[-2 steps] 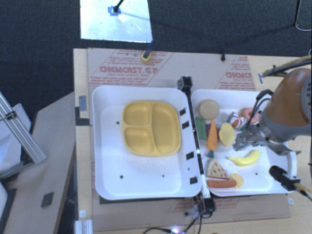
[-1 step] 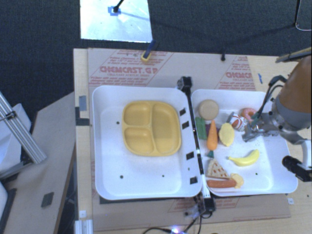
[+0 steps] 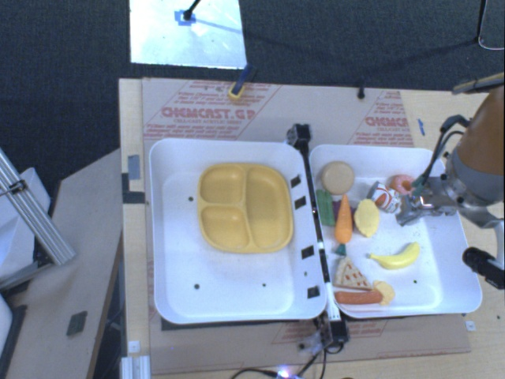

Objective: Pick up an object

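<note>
A cardboard-covered worktop (image 3: 205,109) bears glossy white bins; the pincer (image 3: 410,209), grip state unclear, hovers above a curved plastic banana (image 3: 397,255) at right.

wooden bench (image 3: 95,204), metal plate (image 3: 187,22) on dark floor (image 3: 55,61)

a dark blue-black carpeted floor (image 3: 71,54) fills the upper part of the view. on it lies a pale square sheet (image 3: 189,24) that catches the light, with a thin black cable (image 3: 355,47) running across the floor to its right. below stands a light wooden bench (image 3: 132,133), covered by a brown board with red lettering (image 3: 209,110). at the left edge sits a slanted aluminium rail (image 3: 31,215).
</note>
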Controlling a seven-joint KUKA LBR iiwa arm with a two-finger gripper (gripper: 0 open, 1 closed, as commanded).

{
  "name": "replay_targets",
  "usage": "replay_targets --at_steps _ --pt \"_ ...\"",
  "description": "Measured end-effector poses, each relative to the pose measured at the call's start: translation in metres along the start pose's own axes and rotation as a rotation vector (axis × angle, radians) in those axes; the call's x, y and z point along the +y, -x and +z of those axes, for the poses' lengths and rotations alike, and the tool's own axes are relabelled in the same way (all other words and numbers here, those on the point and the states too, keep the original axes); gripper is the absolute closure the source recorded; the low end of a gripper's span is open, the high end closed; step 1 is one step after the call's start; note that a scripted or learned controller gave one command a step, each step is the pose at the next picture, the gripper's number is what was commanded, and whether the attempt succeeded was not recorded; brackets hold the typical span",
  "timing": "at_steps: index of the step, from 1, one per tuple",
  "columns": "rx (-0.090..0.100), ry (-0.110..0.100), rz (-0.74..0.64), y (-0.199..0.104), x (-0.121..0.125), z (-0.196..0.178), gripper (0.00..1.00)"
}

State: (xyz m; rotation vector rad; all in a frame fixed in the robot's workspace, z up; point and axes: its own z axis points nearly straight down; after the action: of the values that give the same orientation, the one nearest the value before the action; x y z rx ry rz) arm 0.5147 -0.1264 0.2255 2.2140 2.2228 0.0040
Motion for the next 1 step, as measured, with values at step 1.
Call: replay_targets --at_steps 1 --pt "0.003 -0.004 -0.006 -0.0550 0.0102 0.0108 1.00"
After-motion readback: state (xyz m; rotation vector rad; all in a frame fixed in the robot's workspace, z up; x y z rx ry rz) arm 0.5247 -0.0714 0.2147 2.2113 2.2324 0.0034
